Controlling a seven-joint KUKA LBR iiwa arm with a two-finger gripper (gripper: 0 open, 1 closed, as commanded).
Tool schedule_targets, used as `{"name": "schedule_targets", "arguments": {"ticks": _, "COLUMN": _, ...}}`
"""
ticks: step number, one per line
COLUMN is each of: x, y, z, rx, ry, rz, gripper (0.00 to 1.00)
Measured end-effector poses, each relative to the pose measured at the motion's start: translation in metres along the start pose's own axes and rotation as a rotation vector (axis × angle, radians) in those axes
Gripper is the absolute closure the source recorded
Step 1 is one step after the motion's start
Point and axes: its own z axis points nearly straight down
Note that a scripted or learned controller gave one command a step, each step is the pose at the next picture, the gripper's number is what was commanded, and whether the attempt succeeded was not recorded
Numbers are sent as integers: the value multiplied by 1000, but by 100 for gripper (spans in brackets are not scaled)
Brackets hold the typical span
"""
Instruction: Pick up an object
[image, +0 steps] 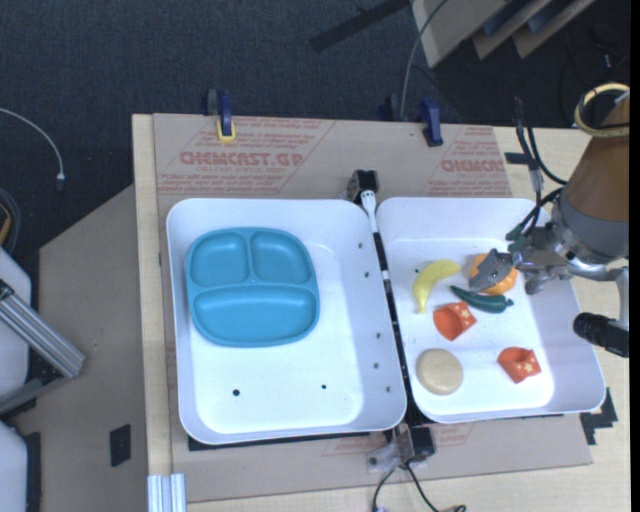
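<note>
Now pincer (503, 266) at orange object (494, 274), right bin (560, 390).

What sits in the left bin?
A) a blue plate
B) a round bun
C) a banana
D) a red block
A: the blue plate, split into three sections, lies in the left bin, while the banana lies in the right bin.
</note>
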Motion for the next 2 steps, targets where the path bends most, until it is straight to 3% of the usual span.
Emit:
{"name": "schedule_targets", "arguments": {"ticks": 1, "x": 0, "y": 3, "z": -7, "rx": -14, "ry": -2, "rz": -4, "gripper": 0}}
{"name": "schedule_targets", "arguments": {"ticks": 2, "x": 2, "y": 3, "z": 56, "rx": -9, "ry": -1, "rz": -2, "gripper": 0}}
